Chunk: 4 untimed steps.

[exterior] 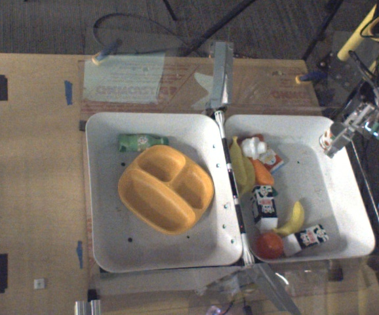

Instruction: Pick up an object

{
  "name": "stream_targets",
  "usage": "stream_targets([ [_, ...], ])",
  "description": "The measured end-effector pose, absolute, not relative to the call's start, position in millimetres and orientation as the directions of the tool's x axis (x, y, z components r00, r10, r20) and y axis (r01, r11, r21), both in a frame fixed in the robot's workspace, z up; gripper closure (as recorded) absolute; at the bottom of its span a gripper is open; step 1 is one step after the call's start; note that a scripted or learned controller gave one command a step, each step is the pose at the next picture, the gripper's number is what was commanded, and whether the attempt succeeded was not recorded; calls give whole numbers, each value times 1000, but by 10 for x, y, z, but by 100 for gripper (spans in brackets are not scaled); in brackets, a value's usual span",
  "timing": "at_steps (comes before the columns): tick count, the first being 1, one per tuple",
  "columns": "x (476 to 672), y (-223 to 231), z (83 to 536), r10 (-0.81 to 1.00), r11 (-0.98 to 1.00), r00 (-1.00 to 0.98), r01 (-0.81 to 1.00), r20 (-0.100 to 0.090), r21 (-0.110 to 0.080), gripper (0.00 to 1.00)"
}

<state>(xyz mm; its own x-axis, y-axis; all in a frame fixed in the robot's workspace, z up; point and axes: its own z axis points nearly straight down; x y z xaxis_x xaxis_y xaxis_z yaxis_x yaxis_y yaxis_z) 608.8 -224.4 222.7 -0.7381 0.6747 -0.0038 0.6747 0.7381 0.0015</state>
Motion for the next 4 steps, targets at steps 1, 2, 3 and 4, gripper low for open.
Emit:
stream_targets([
  [1,5459,-2230,2682,551,835,-835,551,1,1,100],
  [2,5111,-2234,3154,308,951,-951,308,-4,1,100],
  [3,5033,-2227,2923,92,996,-996,92,0,2,100],
  [4,4802,-2230,3096,-126,992,-992,-126,-1,2,100],
])
